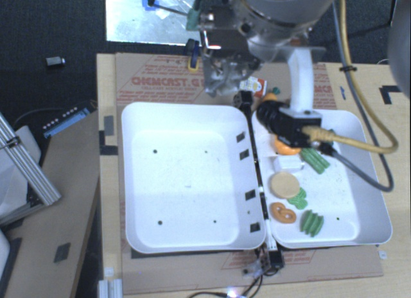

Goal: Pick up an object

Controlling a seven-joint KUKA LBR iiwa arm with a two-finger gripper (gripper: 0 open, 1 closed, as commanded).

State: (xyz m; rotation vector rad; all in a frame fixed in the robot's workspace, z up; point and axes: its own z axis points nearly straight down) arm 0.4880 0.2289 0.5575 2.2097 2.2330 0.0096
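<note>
The right bin [359, 226] holds several small toy foods: a round tan cookie [284, 184], a brown pretzel [282, 212], a green ridged piece [313, 223], a green bean-like piece [314, 160], a small green leafy piece [297, 196], a white block [287, 163] and an orange piece [286, 146] partly hidden under the arm's black fitting. My gripper [221, 77] hangs above the far edge of the bins, near the divider and over the cardboard, with nothing seen in it. A small red-and-white item [259, 86] lies just right of it.
The left bin [135, 181] lies to the left of the divider [255, 175]. A black fitting with a yellow cable [292, 128] hangs over the right bin's far corner. A blue and yellow clamp [191, 52] stands behind the bins. A metal frame [26, 168] stands at the left.
</note>
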